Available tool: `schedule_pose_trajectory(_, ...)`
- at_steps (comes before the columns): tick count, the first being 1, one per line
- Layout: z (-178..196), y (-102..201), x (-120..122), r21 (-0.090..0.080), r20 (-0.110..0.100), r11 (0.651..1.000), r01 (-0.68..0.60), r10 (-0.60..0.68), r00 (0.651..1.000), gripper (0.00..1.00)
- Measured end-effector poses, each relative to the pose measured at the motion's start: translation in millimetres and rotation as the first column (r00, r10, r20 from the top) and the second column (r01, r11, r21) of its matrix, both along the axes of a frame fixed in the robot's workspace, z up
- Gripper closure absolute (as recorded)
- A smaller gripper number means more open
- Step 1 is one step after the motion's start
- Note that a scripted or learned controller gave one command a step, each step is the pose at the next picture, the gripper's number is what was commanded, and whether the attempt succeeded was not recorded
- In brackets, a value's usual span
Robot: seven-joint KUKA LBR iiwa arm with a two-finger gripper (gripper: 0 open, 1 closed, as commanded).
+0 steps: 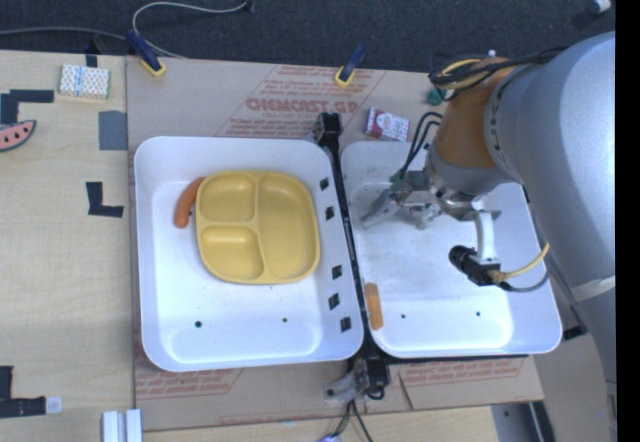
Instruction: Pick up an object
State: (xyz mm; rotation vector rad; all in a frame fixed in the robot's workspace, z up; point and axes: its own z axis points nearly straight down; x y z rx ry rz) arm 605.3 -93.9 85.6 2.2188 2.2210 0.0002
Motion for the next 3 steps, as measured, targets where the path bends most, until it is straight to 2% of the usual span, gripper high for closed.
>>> schedule_pose_trajectory(1,10,0,0,-0.001,0.001,1.000,-0.001,0.001,1.000,1.00)
schedule_pose_trajectory(2,99,76,-20,0.002,-0.002,1.000,-0.002,0.002,1.000,1.00)
schedule_pose_trajectory(3,98,75,-20,0.002,-0.003,1.000,-0.001,0.001,1.000,0.00)
